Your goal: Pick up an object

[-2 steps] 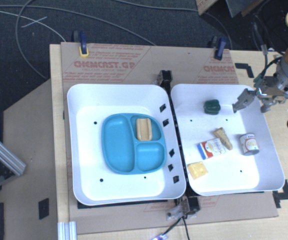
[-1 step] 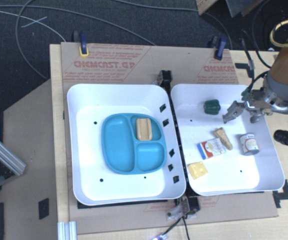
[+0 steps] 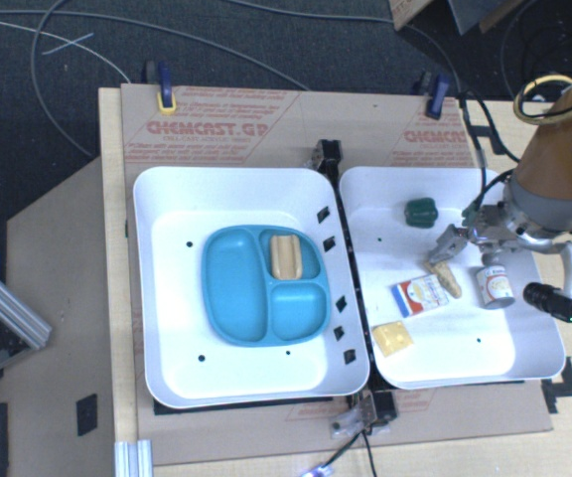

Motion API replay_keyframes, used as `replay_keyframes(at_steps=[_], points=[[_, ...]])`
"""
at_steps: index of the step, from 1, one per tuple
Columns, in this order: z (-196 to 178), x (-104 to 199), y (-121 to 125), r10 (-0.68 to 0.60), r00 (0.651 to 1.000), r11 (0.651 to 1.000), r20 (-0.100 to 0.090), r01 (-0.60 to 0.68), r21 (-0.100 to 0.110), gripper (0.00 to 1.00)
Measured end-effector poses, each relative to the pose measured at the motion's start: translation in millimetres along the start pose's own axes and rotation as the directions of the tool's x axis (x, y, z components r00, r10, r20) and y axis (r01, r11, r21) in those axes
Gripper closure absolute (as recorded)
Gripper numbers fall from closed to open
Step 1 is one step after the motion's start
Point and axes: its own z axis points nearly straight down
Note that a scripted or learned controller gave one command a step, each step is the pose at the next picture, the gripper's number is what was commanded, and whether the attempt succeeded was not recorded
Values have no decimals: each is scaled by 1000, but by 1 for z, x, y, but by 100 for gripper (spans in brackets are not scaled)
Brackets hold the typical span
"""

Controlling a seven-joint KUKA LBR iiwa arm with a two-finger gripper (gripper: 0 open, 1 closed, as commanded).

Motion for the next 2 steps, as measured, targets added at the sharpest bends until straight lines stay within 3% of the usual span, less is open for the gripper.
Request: replay_keyframes(at_steps=[1,2], points=[[52,3,0,-2,1000,1000,-4,2,0,0],[38,2,1,-1,1000,1000,-1,1,-5,100]])
